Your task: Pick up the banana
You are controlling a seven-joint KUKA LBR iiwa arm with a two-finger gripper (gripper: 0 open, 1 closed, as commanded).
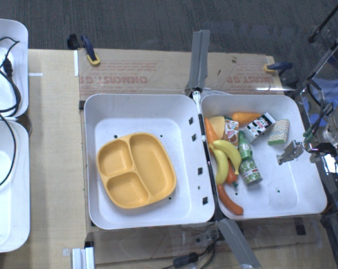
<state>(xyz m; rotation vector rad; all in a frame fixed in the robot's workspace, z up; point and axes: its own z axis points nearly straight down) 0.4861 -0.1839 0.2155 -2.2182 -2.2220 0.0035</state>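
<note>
Nearest, along the bench [51, 150]: two shallow white bins side by side, hinged or clipped together at a shared middle wall.

In the left bin [101, 116]: a yellow divided plate [136, 170] with three compartments, lying flat near the centre, nothing on it.

In the right bin [292, 189]: a jumble of play food crowded against the left wall, likely heaped there by chance rather than arranged. Nearest, an orange sausage-like piece [230, 200]. Just beyond, the banana [225, 158], yellow and curved, lying flat close to the dividing wall, touching a green bottle [247, 162] on its right and partly resting over red and orange pieces. Further back, a small black-and-white carton [259, 125], a pale green wedge [278, 132] and an orange carrot-like piece [246, 117].

At the right bin's right side: the hand [292, 152], small and grey, hovering well apart from the banana, over bare bin floor. Too small and blurred to say whether spread or closed; nothing seen held.

Judged: reach toward the banana not yet made; neighbouring bottle likely to crowd any grasp.

Farthest: a cardboard sheet [157, 72] under the bins, clamped at its far corners, presumably to stop sliding.
</note>
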